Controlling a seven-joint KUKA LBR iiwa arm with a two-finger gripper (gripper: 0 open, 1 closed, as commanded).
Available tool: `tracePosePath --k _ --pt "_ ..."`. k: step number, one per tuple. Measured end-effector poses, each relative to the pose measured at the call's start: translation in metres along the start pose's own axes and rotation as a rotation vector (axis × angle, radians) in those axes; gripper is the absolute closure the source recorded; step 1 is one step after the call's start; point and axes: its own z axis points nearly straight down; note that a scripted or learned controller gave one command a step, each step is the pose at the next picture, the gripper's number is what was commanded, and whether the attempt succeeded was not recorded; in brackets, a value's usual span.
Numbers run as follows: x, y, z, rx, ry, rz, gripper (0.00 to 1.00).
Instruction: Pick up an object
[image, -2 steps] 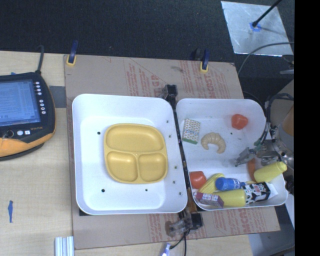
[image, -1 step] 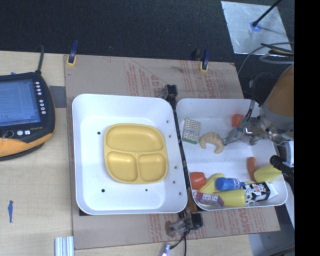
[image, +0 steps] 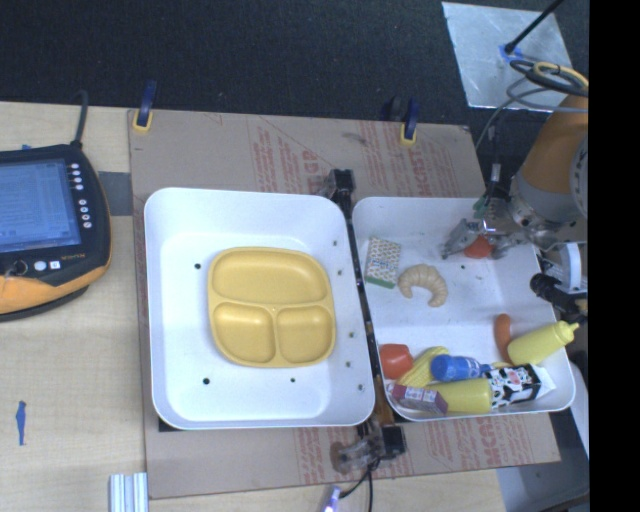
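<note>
Red printed lettering on brown cardboard sheet under bins, upper centre of frame, repeated diagonal lines, too blurred to read. Lit screen of handheld pendant, left edge: rows of txt, illegible. Black-white carton, lower right: cow-patch print, no legible wording. Nothing readable elsewhere.

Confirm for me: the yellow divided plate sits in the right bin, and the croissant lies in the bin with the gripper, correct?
Not quite. The camera view shows the yellow divided plate in the left bin, not the right one. The rest holds: the croissant lies in the right bin, where the gripper is.
</note>
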Motion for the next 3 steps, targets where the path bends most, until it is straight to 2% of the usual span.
tracePosePath --k 1,2,3 --pt "0.0 0.009 0.0 -0.001 -0.001 -0.001 0.0" --pt "0.0 0.009 -0.011 0.0 -0.001 -0.005 1.0" --pt "0.076 0.008 0.0 0.008 0.0 -0.003 1.0"
